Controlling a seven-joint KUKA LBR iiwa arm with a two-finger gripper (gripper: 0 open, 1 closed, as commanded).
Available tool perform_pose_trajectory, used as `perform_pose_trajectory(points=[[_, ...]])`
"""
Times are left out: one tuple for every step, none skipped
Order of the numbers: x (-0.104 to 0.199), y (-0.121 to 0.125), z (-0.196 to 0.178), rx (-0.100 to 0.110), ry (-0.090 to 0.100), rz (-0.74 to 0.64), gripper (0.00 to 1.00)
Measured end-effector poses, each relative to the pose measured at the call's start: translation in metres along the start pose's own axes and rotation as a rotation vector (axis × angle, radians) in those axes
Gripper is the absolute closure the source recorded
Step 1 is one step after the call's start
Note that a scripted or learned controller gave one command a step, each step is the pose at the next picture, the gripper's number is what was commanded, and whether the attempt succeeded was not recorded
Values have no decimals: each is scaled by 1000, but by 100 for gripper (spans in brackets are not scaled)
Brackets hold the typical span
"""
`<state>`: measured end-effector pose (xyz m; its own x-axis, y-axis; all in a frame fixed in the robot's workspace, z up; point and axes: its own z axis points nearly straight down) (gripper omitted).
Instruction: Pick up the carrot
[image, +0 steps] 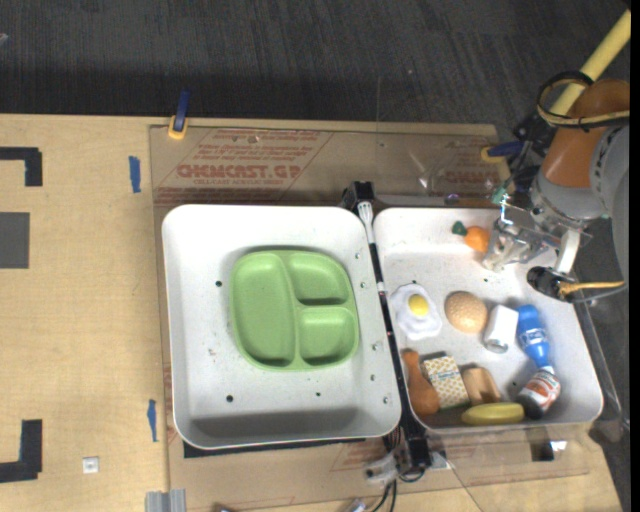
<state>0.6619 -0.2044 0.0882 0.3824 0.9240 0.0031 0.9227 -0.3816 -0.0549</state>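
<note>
A: What is the biggest thing here?

B: The desk (80, 330), brown like cardboard. On it stand two white bins side by side. The left bin (190, 300) holds a green plate (295, 307) with three sections.

A: And the right bin (440, 235)?

B: It holds many small things. The arm (585, 150) comes in from the right, grey with an orange band, and it reaches over the far right corner of this bin. The hand (505, 250) is at the end of it, low over the bin floor.

A: Is the hand grasping something?

B: I cannot tell. The metal parts are too small and blurred for me to say if it is released or clenched.

A: Where is the carrot (474, 237)?

B: It lies on the bin floor near the far wall, just beside the hand, on its left. It is orange with a little green top. I cannot see if they touch.

A: What else is inside?

B: Nearer the front, a fried egg (417, 309), a brown bread roll (466, 311), a white can (500, 328) and a blue bottle (533, 337). At the front wall lies a banana (491, 412), and a sausage (420, 385) is at the left.
</note>
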Motion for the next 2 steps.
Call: perform_pose_trajectory(points=[[-5,0,0,-1,-13,-2,0],[-4,-3,1,11,-12,272,0]])
